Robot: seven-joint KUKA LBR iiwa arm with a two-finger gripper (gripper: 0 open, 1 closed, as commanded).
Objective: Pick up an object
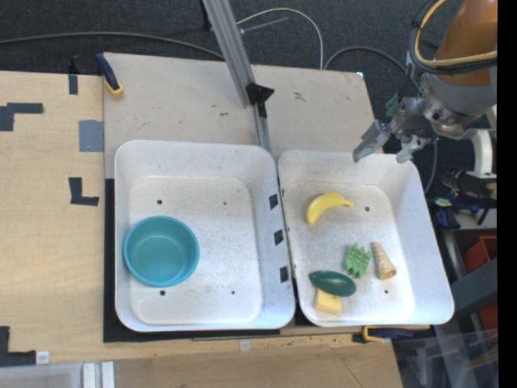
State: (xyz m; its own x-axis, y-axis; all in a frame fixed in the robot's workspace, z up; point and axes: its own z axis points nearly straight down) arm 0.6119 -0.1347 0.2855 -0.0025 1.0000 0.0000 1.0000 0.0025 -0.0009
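Note:
The right bin (420, 217) holds a yellow banana (326, 206), a small green ridged piece (357, 259), a tan cone-shaped piece (382, 260), a dark green oval object (333, 283) and a yellow block (328, 302) under its front edge. My gripper (382, 149) hangs over the back right corner of that bin, well above and behind the banana. Its two grey fingers are spread apart, open, with nothing between them.
A teal bowl (161, 251) sits in the front left of the left bin (194, 160). A grey metal pole (234, 43) slants down to the ridge between the bins. Cables lie on the dark floor behind the bench.

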